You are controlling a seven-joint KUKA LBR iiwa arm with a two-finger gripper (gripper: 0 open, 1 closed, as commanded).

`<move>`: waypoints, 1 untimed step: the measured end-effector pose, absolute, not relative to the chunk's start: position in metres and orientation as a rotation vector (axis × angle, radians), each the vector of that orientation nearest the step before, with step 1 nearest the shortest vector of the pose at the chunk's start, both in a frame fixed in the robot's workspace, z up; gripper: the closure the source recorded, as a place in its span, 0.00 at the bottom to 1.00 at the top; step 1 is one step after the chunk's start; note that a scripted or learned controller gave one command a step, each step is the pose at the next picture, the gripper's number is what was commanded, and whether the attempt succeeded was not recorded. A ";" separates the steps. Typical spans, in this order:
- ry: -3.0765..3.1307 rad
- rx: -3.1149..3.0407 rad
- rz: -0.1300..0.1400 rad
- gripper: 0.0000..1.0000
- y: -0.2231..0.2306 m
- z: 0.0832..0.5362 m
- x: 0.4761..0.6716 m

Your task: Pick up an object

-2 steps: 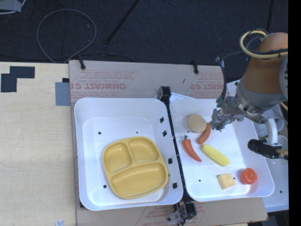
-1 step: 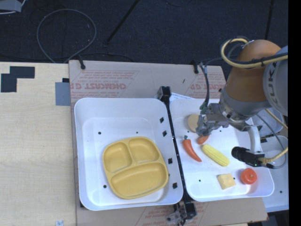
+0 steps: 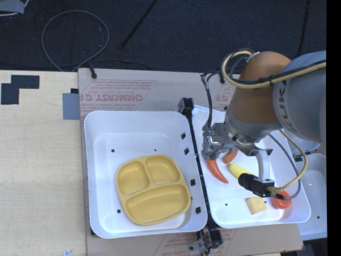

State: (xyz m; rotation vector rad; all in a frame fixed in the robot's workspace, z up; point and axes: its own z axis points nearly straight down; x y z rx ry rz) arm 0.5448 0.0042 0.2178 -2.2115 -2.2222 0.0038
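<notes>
Arm low over right bin (image 3: 298, 215), gripper (image 3: 213, 149) just above orange carrot (image 3: 217, 170), finger state hidden by wrist so cannot tell, yellow divided plate (image 3: 152, 189) in left bin (image 3: 101, 143), yellow block (image 3: 257, 205) near front.

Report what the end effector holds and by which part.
Cannot be told: the end effector sits just above the orange chili pepper in the right bin, with no visible grip on it.
</notes>
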 end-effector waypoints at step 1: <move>-2.222 -2.212 0.005 1.00 0.058 0.210 0.531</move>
